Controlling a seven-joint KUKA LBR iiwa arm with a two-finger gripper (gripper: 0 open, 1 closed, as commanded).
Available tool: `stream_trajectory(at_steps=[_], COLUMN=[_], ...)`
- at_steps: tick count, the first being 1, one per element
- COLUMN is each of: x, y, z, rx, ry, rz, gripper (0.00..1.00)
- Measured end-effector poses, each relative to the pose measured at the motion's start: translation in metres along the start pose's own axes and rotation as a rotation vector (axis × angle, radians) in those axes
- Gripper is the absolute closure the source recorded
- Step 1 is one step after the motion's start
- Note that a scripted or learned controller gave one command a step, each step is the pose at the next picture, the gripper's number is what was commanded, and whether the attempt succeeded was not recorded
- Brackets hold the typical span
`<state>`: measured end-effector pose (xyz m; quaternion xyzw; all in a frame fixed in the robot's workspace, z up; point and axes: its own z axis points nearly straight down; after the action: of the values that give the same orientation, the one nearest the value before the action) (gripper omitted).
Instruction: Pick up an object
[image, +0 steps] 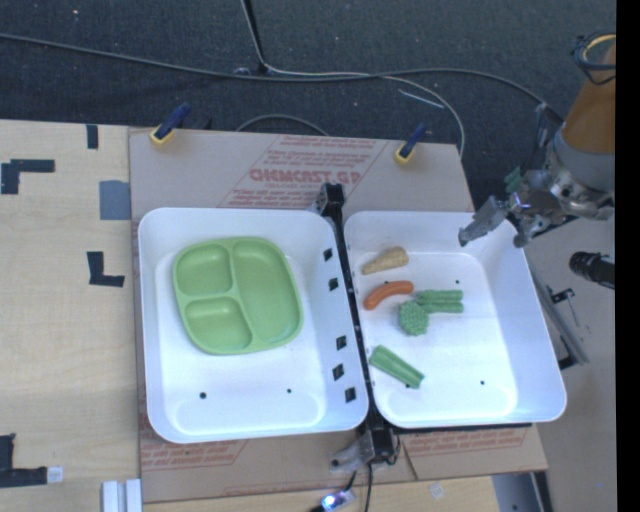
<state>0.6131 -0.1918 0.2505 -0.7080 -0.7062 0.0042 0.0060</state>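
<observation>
Nearest the camera, at the front of the right-hand shallow white bin, lies a flat green pod-shaped toy, slanting toward the divider. Behind it sit a knobbly green broccoli-like toy, a long green bean-shaped toy touching its upper right, an orange sausage-shaped toy just to their left, and a tan roll-shaped toy farthest back. The left-hand white bin holds a light green three-compartment plastic plate.

The two-finger gripper hangs over the back right corner of the right bin, above its rim and well apart from all five toys. Its grey fingers slant down and to the left; how far apart they stand cannot be told from this angle, and nothing is seen between them.

The step in hand looks like the approach: no toy has been chosen or touched. The next move calls for travelling leftward and forward over the cluster, then descending on one piece. The pod toy, lying alone, seems the easiest target; the broccoli and bean touch, so closing there risks catching both.
</observation>
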Motion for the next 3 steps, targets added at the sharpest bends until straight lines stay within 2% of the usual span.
stream_trajectory(at_steps=[1,3], x=[0.001,0.009], y=[0.002,0.001], z=[-0.008,0.118], rx=[-0.013,-0.008], ry=[-0.003,-0.002], rz=[-0.004,-0.005], gripper=[0.0,0.0])
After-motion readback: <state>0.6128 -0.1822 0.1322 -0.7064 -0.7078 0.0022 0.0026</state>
